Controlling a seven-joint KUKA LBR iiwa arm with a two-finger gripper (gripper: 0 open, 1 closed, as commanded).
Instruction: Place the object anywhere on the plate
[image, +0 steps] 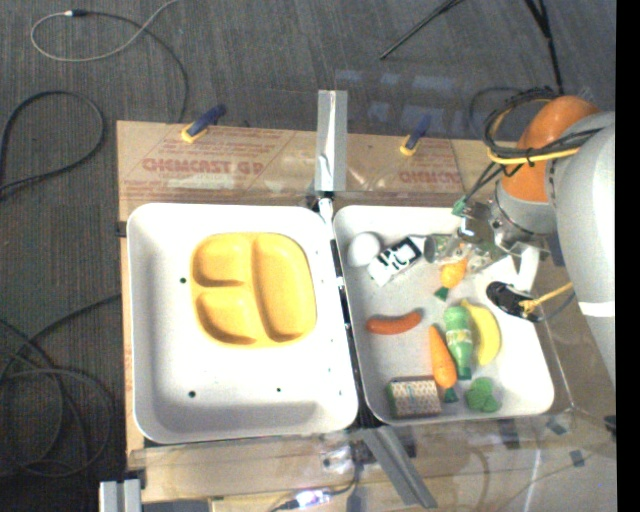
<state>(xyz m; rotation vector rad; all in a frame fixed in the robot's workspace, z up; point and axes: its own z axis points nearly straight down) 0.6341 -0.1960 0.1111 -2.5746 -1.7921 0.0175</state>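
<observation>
**Robot gripper over the right bin, holding a small orange object**

The gripper sits above the right bin's upper right area, its fingers closed narrowly around a small orange object. The yellow divided plate lies well apart in the left bin. Both white bins rest on a cardboard-covered bench, above dark carpet strewn with cables.
</observation>
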